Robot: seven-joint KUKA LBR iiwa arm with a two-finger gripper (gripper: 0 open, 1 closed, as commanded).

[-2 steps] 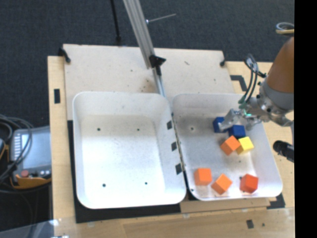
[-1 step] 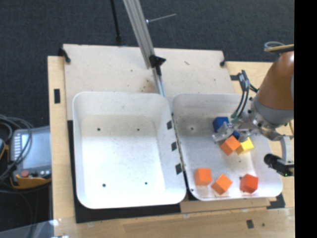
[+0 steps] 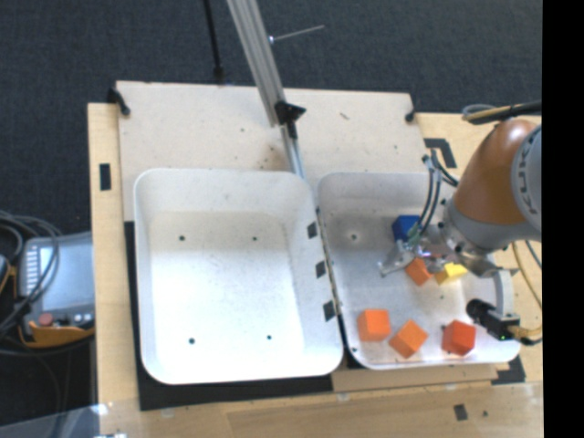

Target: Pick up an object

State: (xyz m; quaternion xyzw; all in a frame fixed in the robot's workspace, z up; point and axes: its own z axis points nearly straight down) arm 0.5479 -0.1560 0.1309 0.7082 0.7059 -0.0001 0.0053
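Arm is reaching over the right bin, gripper sitting mid-bin by its right edge; can't tell its state. Three orange blocks are lying along the bin's front edge: cube, cube, red-orange one. A smaller orange block, yellow piece and blue block are crowding the gripper.

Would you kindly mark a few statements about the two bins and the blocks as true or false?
1. All the blocks lie in the right bin. True.
2. The blue block sits at the near edge of the bin. False: it lies toward the far side, beside the arm.
3. Three orange or red blocks line the near edge. True.
4. The pincer hangs over the left bin. False: it is over the right bin, by a small orange block and a yellow block.
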